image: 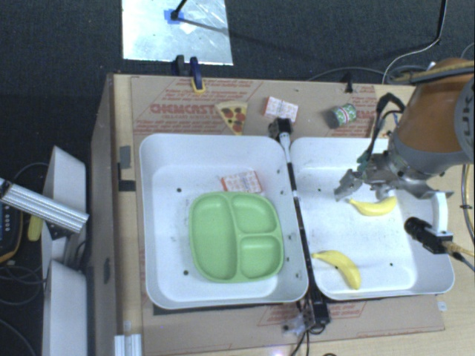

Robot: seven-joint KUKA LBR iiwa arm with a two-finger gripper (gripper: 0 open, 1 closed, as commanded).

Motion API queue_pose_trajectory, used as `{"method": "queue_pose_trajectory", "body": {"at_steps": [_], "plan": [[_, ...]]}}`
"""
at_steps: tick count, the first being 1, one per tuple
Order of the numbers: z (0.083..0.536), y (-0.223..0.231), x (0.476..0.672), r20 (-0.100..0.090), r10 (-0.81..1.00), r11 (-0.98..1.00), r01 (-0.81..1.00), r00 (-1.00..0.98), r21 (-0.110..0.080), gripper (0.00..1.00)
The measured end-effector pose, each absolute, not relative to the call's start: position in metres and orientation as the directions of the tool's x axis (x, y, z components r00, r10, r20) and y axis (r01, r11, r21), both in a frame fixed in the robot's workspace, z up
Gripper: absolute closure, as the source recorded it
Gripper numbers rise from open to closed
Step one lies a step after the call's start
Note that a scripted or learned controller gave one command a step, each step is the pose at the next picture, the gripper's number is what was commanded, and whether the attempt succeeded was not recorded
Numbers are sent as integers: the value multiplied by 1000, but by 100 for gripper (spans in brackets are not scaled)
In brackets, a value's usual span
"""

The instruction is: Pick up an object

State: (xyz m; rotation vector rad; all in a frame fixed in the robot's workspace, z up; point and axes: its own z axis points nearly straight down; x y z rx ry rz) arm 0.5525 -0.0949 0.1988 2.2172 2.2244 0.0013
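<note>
The gripper point(355, 186), fingers spread and holding nothing, hangs over the right bin point(438, 277) just beside the upper banana point(373, 207) near that bin's far edge, a second banana point(340, 265) lying toward its near edge, so the pick is not yet made

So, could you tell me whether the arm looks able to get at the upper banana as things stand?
Probably yes: the tool hangs just beside the upper banana in the right bin, with nothing lying on it.
</note>
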Motion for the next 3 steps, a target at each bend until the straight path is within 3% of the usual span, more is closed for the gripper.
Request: {"method": "queue_pose_trajectory", "body": {"at_steps": [1, 2, 3], "plan": [[191, -172, 539, -1, 1000, 0, 1000, 0, 1, 0], [85, -207, 527, -1, 1000, 1, 1000, -1, 3, 0], [85, -192, 602, -1, 1000, 4, 1000, -4, 4, 0]]}}
